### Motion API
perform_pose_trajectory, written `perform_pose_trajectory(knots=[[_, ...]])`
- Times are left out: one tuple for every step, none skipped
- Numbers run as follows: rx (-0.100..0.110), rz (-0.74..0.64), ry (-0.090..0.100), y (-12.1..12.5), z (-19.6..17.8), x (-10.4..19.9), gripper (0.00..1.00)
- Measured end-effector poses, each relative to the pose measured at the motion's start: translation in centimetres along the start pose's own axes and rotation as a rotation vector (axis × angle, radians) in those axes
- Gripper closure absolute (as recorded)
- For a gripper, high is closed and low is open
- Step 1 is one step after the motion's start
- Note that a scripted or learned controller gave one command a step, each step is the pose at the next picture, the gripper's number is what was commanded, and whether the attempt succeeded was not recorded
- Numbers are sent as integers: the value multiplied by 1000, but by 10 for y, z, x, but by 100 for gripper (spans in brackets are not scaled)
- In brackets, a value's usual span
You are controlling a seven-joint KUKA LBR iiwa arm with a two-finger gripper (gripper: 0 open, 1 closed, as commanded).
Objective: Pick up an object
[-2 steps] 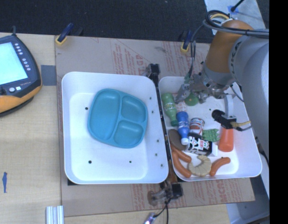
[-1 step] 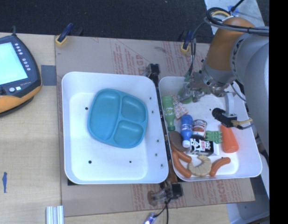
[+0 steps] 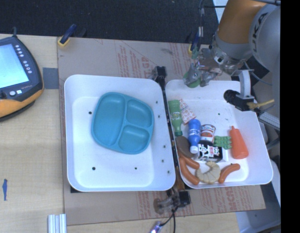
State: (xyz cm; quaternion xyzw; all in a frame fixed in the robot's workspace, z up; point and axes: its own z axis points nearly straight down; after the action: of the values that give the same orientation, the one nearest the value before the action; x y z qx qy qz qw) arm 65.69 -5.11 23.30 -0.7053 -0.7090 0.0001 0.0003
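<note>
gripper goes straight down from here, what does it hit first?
Probably bare floor at the far-left corner of the right bin, under the gripper. The green bottle lies nearer the camera. Depth is unclear.

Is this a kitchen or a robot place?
Probably a robot lab, not a kitchen: a robot arm reaches over two white bins, one full of toy food, and a control screen sits beside them.

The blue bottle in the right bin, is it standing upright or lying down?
Lying down. The blue bottle shows its whole side on the floor of the right bin, white cap toward the near edge, among the other small items.
</note>
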Motion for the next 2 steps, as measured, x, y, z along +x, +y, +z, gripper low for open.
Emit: perform_pose_trajectory(knots=[[1, 3, -1, -1, -3, -40, 100], [4, 2, 0, -6, -4, -26, 100]])
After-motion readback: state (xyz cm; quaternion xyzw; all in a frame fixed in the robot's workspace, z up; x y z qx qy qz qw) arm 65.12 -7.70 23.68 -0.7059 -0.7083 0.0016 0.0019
